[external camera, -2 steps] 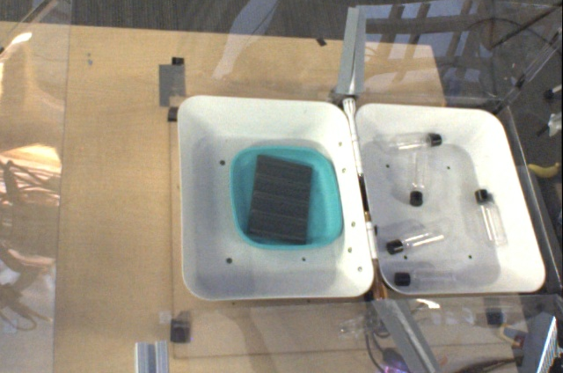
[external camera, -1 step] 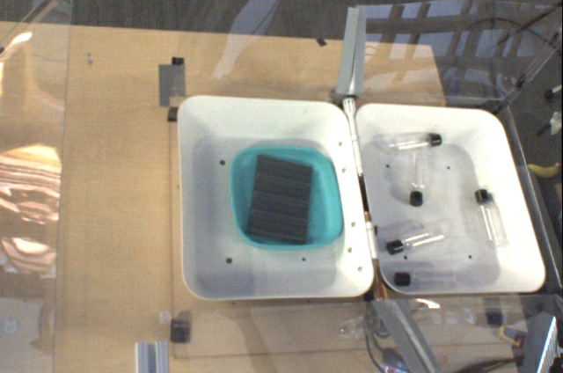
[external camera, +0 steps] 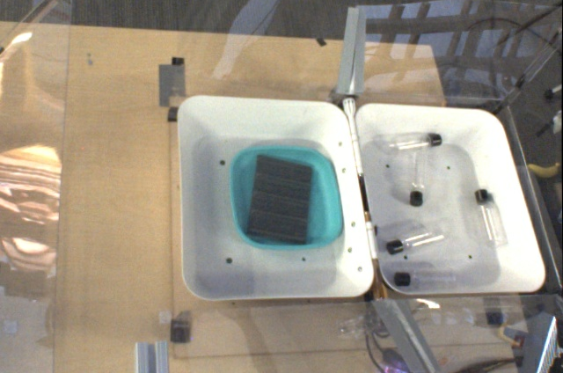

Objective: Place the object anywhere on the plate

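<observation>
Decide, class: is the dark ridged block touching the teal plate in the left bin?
Touching. The camera view shows the dark ridged block lying flat inside the teal plate, with the plate's rim visible all around it and no gap beneath.

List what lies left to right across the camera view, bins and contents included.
Left bin → teal plate → dark ridged block on the plate → right bin holding five clear vials with black caps, the farthest right at.
</observation>
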You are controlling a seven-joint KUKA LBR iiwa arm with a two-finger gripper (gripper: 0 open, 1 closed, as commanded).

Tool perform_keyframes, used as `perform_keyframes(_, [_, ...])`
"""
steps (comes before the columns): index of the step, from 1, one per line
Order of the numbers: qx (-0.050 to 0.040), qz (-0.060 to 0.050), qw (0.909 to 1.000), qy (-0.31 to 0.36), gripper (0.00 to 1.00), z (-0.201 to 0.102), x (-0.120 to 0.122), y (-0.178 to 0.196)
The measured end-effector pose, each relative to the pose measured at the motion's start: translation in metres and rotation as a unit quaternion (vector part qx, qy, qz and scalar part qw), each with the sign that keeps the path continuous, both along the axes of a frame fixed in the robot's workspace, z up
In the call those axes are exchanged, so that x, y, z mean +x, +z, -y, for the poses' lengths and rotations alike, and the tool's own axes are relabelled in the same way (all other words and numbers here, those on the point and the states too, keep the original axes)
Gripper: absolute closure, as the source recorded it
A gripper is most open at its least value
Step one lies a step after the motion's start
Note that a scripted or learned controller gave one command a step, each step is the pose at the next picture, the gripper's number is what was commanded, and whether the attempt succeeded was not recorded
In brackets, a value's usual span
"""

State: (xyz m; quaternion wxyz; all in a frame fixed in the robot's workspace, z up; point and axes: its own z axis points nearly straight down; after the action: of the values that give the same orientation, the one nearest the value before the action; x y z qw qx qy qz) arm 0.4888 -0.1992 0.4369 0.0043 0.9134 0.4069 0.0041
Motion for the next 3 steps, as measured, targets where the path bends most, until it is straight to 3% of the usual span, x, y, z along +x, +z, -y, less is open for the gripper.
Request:
perform_keyframes(2, [0.002, 0.0, 0.9933, -0.115, 0.0, -0.0004, 0.0001, -0.0002])
perform_keyframes(3, [0.0025, 0.0, 0.9841, -0.178, 0.0, 0.0064, -0.0004, -0.0009])
